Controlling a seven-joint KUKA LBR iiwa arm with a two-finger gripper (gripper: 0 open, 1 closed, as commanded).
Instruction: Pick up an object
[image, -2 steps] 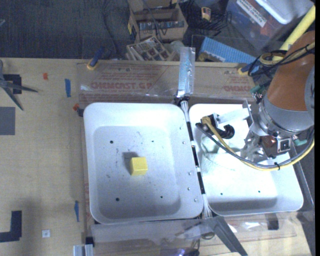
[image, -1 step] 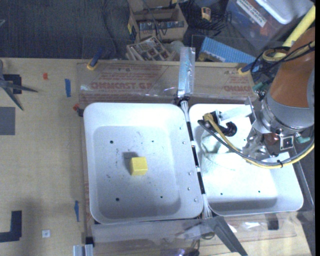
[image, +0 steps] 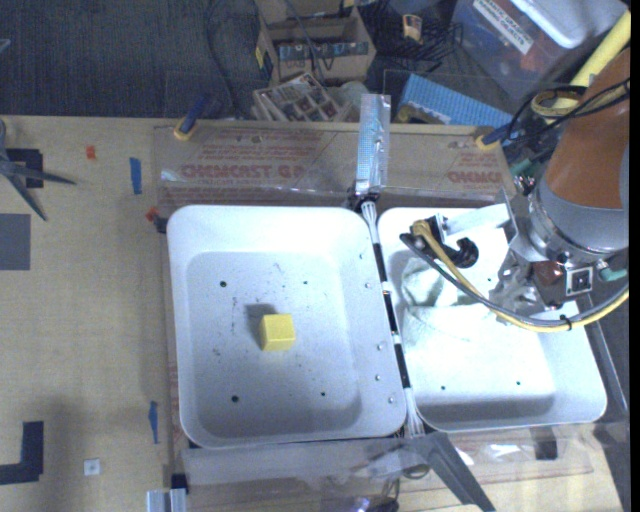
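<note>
A small yellow block (image: 278, 331) lies near the middle of the left white bin (image: 200, 240), alone on its speckled floor. The grey arm with its orange band reaches in from the right and hangs over the right white bin (image: 500, 390). Its gripper (image: 508, 288) sits low over that bin's upper right part, wrapped in black and yellow cables (image: 445, 248) that loop out to the left. The gripper is far to the right of the yellow block, across the divider between the bins. A faint grey-green blurred patch (image: 420, 288) shows on the right bin's floor, left of the gripper.
A clear plastic wall (image: 300, 165) runs behind both bins, with a metal post (image: 373, 140) at the centre. Blue tape marks (image: 135, 175) and black tools (image: 25, 175) lie on the wooden bench to the left. Clutter and boxes stand beyond the back wall.
</note>
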